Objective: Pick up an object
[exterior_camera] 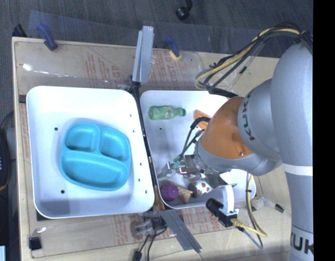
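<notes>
The right bin holds a green bottle lying near its far wall. A purple ball rests at the bin's near edge, with a tan cone-shaped piece and a small white and red toy beside it. An orange item peeks out from behind the arm. My gripper is low in the near half of the right bin, just above the ball and the toy. The grey arm with its orange band covers the bin's right side.
The left bin carries a blue divided tray at its middle. A grey bar stands at the far end of the divide between the bins. Cables loop above the right bin's far corner.
</notes>
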